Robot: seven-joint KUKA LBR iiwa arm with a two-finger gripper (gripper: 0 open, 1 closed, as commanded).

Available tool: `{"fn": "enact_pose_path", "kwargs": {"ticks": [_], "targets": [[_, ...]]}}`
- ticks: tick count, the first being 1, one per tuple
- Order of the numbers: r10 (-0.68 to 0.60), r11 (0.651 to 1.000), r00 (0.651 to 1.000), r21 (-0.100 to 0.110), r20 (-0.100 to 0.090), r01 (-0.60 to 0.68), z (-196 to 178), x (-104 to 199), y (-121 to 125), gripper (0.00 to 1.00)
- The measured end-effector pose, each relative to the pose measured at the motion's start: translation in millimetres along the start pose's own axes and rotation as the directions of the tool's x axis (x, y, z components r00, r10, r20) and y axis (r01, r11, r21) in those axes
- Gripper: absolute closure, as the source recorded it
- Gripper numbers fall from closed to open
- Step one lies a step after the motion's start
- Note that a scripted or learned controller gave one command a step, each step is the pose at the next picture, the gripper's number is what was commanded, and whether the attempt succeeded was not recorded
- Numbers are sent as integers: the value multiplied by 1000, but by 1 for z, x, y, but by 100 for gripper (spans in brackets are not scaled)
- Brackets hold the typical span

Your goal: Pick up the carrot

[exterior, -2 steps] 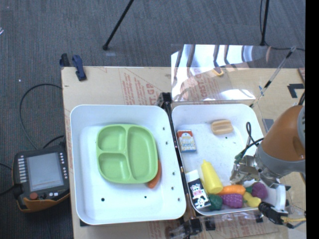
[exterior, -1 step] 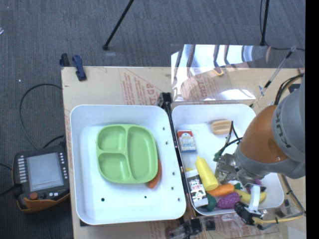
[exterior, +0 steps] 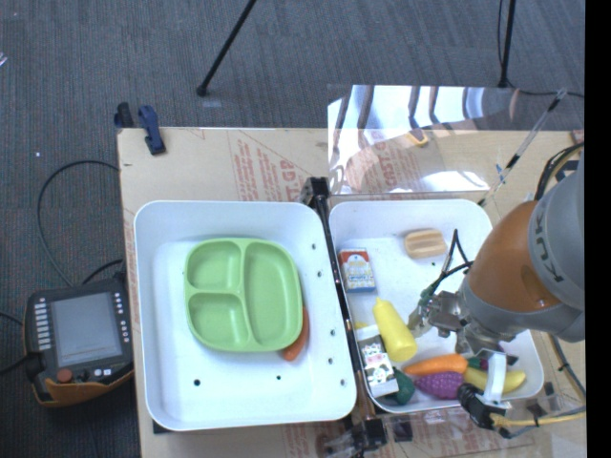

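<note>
The carrot (exterior: 437,364) is an orange toy lying flat near the front of the right bin (exterior: 477,213), with a green leafy end toward the left. It rests between a yellow bottle (exterior: 393,330) and a purple toy (exterior: 437,385). My gripper (exterior: 434,315) hangs over the right bin, just above and behind the carrot and right of the yellow bottle. The grey and orange arm covers the bin's right side.
Also in the right bin are a bread piece (exterior: 425,243), a small carton (exterior: 357,269), another carton (exterior: 378,366) at the front and a yellow banana (exterior: 504,381). In the left bin (exterior: 162,227), a green divided plate (exterior: 243,294) lies over an orange-red item (exterior: 296,343).
</note>
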State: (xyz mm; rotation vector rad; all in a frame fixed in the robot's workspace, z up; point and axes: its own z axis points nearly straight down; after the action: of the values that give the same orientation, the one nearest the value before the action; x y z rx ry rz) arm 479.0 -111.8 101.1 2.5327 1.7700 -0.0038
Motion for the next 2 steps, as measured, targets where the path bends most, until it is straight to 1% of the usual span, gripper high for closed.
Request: {"fn": "enact_pose_path", "kwargs": {"ticks": [1,2], "targets": [[88,995,996,50,-31,-87,16,-33,8,0],[200,977,978,86,-63,-195,16,-54,21,0]]}}
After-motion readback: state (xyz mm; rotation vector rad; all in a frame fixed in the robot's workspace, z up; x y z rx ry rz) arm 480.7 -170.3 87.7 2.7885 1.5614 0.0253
